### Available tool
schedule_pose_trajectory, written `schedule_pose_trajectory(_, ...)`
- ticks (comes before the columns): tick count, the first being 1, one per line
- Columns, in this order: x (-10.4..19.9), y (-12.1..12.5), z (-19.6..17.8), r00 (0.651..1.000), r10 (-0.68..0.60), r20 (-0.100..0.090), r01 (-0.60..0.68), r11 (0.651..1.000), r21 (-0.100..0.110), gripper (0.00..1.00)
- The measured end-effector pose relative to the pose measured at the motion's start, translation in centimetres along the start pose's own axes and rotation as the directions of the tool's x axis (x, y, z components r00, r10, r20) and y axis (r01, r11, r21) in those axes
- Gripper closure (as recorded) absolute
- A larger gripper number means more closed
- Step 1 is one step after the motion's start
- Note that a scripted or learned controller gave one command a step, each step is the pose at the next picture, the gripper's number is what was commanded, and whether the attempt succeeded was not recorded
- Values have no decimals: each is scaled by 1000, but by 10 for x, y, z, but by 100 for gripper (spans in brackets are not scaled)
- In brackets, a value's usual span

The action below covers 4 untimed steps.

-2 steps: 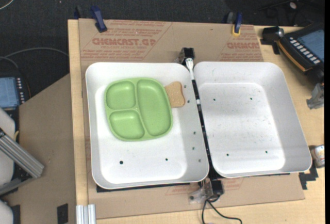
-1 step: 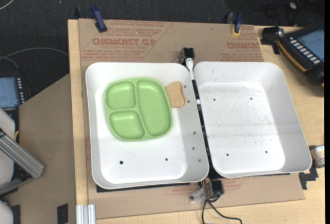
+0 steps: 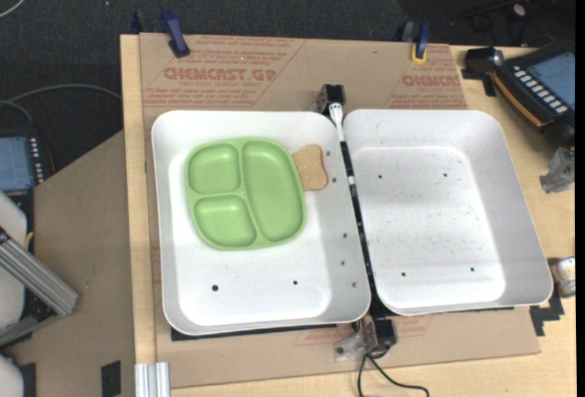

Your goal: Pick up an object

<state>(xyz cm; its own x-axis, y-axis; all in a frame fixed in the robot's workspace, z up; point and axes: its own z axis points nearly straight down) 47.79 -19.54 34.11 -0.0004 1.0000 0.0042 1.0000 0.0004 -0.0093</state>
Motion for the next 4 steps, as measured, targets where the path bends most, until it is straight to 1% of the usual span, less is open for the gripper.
schedule_pose_trajectory(1, -30, 9, -95, 1000, 2, 11, -2, 1000, -21, 100)
schedule_pose_trajectory(2, 8, 1, -19, 1000, -3, 1, 3, 1000, -2, 100)
schedule_pose_trajectory(3, -26, 28, -112, 1000, 1, 11, -1, 1000, -22, 100)
schedule_pose_trajectory(4, 12, 0, -39, 1000, -2, 1, 2, 1000, -2, 100)
